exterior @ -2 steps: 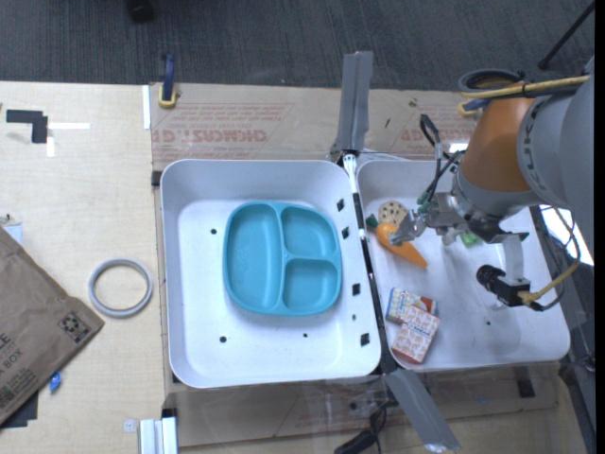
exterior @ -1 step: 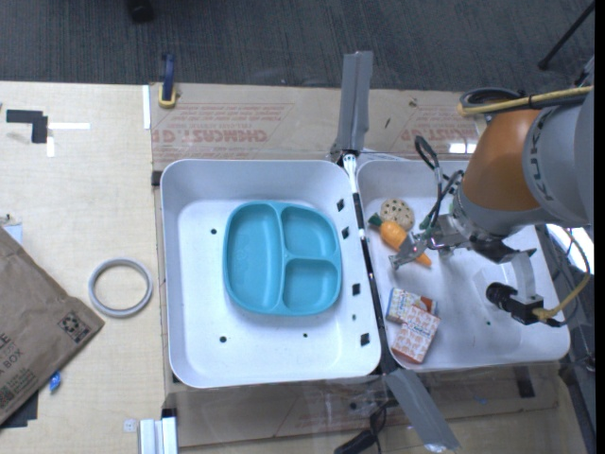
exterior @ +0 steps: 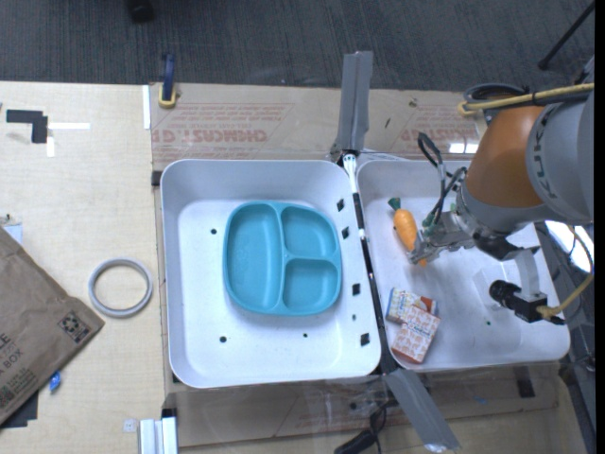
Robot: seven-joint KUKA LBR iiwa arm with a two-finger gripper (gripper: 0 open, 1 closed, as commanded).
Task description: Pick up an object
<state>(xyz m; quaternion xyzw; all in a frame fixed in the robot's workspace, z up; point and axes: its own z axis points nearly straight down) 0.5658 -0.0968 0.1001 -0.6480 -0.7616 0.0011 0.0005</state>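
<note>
Cut off by the right edge: most of the grey arm (exterior: pixel 567 149), leaving the orange band and wrist in sight. Hidden under that wrist: the upper right part of the right bin (exterior: pixel 473 343). Too small and too crowded by cables to tell whether parted or closed: the tips of the pincer (exterior: pixel 423 252), low beside the carrot (exterior: pixel 406 227). Unreadable at this size: print on the small carton (exterior: pixel 413 324). Cropped by the left and bottom edges: the brown cardboard box (exterior: pixel 33 334) on the surface (exterior: pixel 76 187). Blurred and indistinct: a dark lump (exterior: pixel 140 8) on the floor near the top.
</note>
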